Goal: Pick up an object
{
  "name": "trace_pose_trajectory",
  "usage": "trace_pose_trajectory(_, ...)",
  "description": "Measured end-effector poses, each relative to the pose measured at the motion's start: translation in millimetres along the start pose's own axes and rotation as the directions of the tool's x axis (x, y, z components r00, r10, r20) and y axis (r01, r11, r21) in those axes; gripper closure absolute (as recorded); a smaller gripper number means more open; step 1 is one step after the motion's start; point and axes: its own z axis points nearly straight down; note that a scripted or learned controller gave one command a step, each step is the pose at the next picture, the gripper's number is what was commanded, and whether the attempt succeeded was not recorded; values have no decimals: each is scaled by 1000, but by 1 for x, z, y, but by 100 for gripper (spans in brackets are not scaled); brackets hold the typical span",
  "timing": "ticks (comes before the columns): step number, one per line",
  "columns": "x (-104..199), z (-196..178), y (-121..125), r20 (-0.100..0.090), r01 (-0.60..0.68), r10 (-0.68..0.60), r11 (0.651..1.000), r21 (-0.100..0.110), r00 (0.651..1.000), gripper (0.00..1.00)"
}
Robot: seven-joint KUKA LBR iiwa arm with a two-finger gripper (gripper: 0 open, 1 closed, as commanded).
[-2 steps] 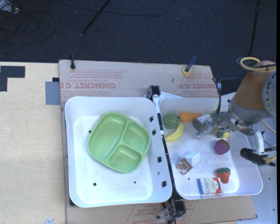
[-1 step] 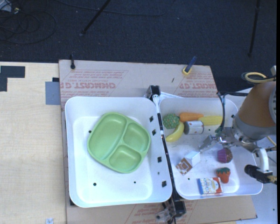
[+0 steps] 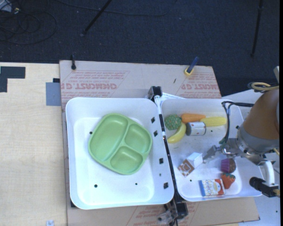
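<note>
**Ana:** Dark carpet with loose cables lies behind the bench (image 3: 23, 126), and a sheet of printed cardboard (image 3: 132, 81) sits under both bins, likely to keep them from sliding.

**Ben:** What's in the left bin (image 3: 80, 182)?

**Ana:** A green divided plate (image 3: 120, 143), lying flat near the middle. My guess is it waits there as a place to drop things. The pickable items are all in the right bin (image 3: 188, 194).

**Ben:** Which ones?

**Ana:** Along the far side, a broccoli piece (image 3: 172, 122), a banana (image 3: 177, 134), a carrot (image 3: 192, 117), a corn cob (image 3: 214, 121) and a small grey can (image 3: 195, 129), bunched close together. Nearer the front are a brown-and-white snack packet (image 3: 188, 165), a purple piece (image 3: 228, 165), a strawberry (image 3: 228, 179) and a small printed carton (image 3: 211, 187).

**Ben:** And the arm (image 3: 264, 121)?

**Ana:** It reaches in from the right, wrist low over the right bin. The claw (image 3: 211, 153) points left, toward the open floor between the can and the snack packet.

**Ben:** Open or shut?

**Ana:** I cannot tell; the tip is small and blurred. I see nothing gripped in it.

**Ben:** So no pick yet?

**Ana:** I'd judge not. Every item rests on the bin floor. The snack packet and the purple piece are nearest the claw, so either seems the likely target. Being loosely spaced there, they should be easier than the crowded far row.
</note>
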Motion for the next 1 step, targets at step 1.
trace_pose_trajectory(1, -6, -1, -33, 1, 0, 0, 1000, -2, 1000, 0)
